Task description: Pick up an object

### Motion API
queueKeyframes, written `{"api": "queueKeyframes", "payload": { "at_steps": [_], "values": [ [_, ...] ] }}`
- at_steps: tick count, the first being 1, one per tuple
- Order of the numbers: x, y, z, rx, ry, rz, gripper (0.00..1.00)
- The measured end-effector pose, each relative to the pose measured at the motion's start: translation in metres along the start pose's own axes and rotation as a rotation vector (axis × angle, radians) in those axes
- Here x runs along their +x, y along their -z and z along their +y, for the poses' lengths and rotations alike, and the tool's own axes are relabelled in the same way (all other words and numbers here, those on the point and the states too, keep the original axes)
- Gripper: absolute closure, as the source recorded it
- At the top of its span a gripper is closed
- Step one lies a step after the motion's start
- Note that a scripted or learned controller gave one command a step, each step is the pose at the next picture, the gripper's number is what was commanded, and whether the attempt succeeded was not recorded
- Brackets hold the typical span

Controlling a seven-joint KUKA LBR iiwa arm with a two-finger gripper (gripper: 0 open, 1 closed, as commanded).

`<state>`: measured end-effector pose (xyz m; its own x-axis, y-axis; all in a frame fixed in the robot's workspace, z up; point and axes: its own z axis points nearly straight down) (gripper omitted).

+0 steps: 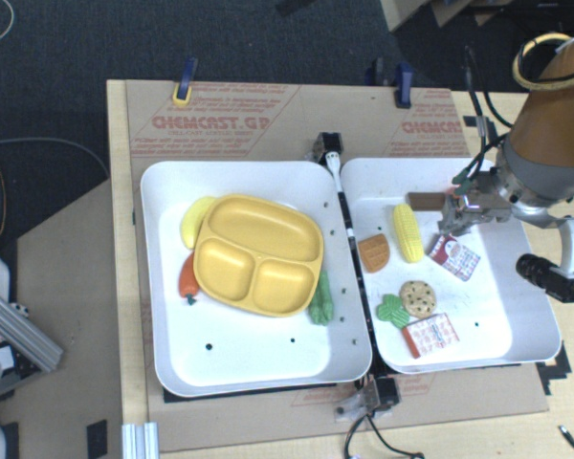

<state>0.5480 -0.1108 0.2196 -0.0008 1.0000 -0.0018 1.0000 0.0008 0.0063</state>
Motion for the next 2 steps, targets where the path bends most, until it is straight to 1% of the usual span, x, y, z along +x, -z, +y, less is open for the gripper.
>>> {"api": "queueKeyframes", "payload": {
  "at_steps": [1,2],
  "values": [
    [0.000,0.006,0.001,0.003,0.000,0.001,1.00],
    [0.048,-0.005,0.027,0.003,0.005,0.002,1.00]
  ]
}}
